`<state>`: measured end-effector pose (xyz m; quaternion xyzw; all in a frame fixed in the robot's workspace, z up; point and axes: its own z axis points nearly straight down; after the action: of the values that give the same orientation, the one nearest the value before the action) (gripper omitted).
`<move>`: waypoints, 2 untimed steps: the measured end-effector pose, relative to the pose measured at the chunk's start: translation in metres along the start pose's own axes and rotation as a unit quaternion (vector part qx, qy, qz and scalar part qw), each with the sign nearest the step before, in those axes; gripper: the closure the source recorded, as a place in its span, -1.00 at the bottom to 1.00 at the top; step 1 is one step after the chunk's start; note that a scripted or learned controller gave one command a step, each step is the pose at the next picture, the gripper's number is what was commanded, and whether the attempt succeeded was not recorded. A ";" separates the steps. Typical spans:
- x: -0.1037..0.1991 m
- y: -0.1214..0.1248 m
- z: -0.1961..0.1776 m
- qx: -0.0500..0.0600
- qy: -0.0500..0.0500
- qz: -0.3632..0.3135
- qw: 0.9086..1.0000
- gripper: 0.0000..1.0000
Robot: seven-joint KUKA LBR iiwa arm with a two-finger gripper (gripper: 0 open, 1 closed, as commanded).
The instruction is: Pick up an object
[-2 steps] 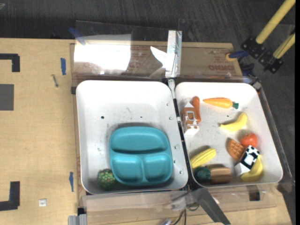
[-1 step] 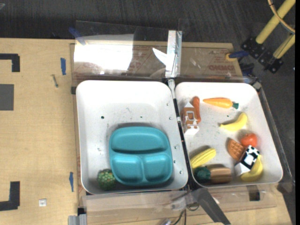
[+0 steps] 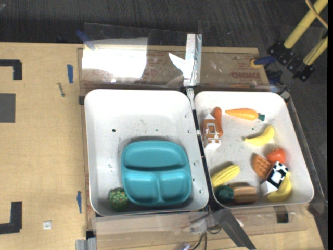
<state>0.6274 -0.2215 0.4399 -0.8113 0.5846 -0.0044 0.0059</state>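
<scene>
The right bin (image 3: 296,139) holds several toy foods. An orange carrot (image 3: 243,114) lies near its back wall, with a yellow banana (image 3: 261,135) just below it. A small orange and white toy (image 3: 211,127) sits by the left wall. A corn cob (image 3: 225,174), a brown sausage-like piece (image 3: 244,194) with a dark green item (image 3: 225,193) beside it, a waffle-like piece (image 3: 261,165), a red tomato (image 3: 277,154), a black and white toy (image 3: 277,174) and a second banana (image 3: 282,190) crowd the front right.
The left bin (image 3: 104,119) holds a teal divided tray (image 3: 155,173) and a green knobbly ball (image 3: 118,197) at its front left corner. A clear plastic sheet (image 3: 135,61) lies behind the bins. Yellow poles (image 3: 307,20) stand at the top right.
</scene>
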 end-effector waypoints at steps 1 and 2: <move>0.000 -0.002 -0.012 0.005 0.000 0.002 1.000 1.00; -0.001 -0.004 -0.024 0.010 0.001 0.003 1.000 1.00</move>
<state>0.6303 -0.2199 0.4638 -0.8094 0.5870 -0.0108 0.0134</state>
